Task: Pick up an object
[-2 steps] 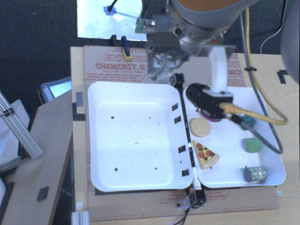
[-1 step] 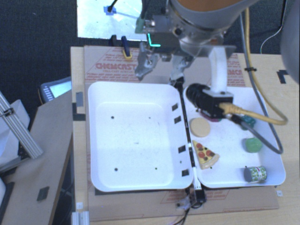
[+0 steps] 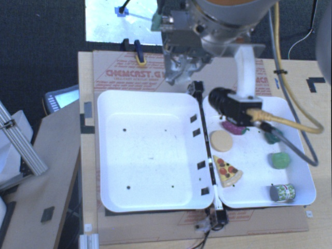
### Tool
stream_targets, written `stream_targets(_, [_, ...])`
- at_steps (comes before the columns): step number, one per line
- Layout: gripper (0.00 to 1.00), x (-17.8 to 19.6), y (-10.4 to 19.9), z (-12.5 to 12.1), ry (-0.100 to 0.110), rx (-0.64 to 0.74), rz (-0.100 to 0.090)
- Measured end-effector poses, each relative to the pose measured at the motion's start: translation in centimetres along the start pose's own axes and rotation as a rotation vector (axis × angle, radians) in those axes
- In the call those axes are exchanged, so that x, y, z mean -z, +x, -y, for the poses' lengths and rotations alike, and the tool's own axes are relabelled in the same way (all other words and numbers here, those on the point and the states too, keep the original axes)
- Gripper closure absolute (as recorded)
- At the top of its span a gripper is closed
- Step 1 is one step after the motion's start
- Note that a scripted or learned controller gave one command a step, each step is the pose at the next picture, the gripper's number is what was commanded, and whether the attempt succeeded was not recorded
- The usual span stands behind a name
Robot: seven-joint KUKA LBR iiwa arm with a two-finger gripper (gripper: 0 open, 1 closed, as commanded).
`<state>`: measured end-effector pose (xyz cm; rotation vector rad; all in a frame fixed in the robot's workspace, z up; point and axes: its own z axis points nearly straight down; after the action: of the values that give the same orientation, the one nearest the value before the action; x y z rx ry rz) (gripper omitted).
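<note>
The right bin (image 3: 303,188) holds several small objects. A round tan disc (image 3: 221,140) lies near its left wall, with a toy pizza slice (image 3: 227,171) in front of it. A green ball (image 3: 280,160) and a small can (image 3: 282,192) on its side lie toward the right front. A purple piece (image 3: 234,127) and a dark green piece (image 3: 272,135) lie further back, partly hidden by the robot's cable. My gripper (image 3: 180,70) hangs high over the back edge of the bins, near the divider, apart from all the objects.
The left bin (image 3: 104,139) stands beside the right one on a cardboard sheet (image 3: 129,74). A blue and yellow clamp (image 3: 139,53) sits at the cardboard's back edge. The bulky arm body (image 3: 233,9) looms over the back of the bench.
</note>
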<state>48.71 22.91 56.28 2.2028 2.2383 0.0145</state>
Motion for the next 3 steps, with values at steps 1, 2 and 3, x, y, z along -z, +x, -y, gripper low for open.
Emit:
stream_targets(1, [0.0, 0.0, 0.0, 0.0, 0.001, 0.001, 0.001])
stream_targets(2, [1.0, 1.1, 0.0, 0.0, -0.002, 0.004, -0.001])
stream_targets(3, [0.0, 1.1, 0.0, 0.0, -0.001, 0.005, -0.001])
